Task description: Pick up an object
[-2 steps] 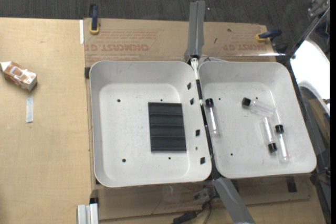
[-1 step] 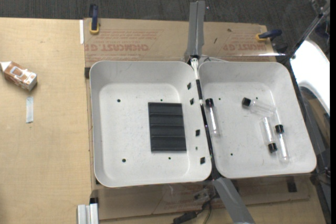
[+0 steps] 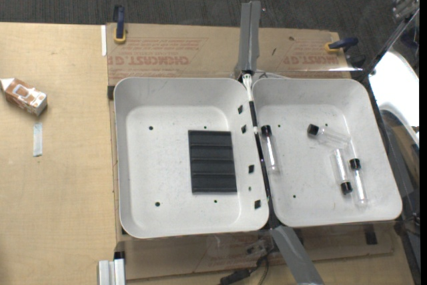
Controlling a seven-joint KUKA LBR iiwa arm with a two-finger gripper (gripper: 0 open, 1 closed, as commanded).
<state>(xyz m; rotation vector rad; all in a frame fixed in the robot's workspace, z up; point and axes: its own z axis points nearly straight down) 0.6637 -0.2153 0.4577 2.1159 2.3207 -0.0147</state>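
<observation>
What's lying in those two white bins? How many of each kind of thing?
Clear tubes with black caps: 4, all in the right bin
Black ridged block: 1, in the left bin
Total: 5

Even, bright overhead light; white bins [image 3: 133, 210] glare slightly, soft focus, faint shadows.

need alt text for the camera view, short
Overhead view of two shallow white bins side by side: the left bin holds a ribbed black block, and the right bin holds four clear tubes with black caps. A small box lies on the wooden bench at far left.
</observation>
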